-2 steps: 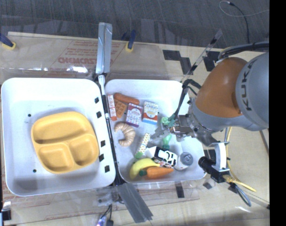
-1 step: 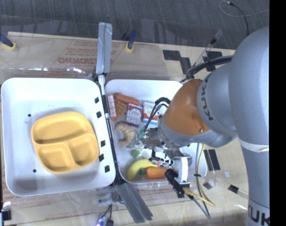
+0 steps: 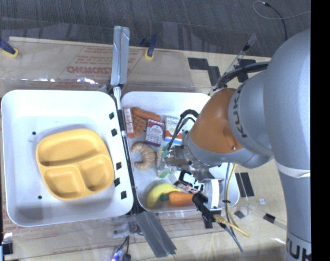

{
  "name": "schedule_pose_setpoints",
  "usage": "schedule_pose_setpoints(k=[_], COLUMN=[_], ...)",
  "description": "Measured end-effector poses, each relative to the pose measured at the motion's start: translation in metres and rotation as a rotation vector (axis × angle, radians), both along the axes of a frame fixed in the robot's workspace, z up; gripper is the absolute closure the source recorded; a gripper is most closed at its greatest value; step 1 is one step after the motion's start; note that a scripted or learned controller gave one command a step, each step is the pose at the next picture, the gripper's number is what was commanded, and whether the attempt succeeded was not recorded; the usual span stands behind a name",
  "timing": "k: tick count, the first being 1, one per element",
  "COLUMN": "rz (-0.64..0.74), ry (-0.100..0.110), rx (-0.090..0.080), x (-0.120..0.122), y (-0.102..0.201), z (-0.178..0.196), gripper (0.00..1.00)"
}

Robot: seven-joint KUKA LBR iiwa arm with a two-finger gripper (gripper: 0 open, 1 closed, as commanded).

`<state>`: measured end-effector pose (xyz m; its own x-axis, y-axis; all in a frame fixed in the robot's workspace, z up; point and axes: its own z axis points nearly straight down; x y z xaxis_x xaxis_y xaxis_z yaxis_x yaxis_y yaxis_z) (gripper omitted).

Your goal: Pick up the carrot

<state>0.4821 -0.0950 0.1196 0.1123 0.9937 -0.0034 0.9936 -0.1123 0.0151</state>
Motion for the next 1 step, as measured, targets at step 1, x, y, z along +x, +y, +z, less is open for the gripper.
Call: schedule_pose_setpoints(k=[1], rz=[0.264], ry=[-0.002], rx=[-0.003], x=[0.0001], y=[0.0009], z=[-0.0214], gripper=[1.00])
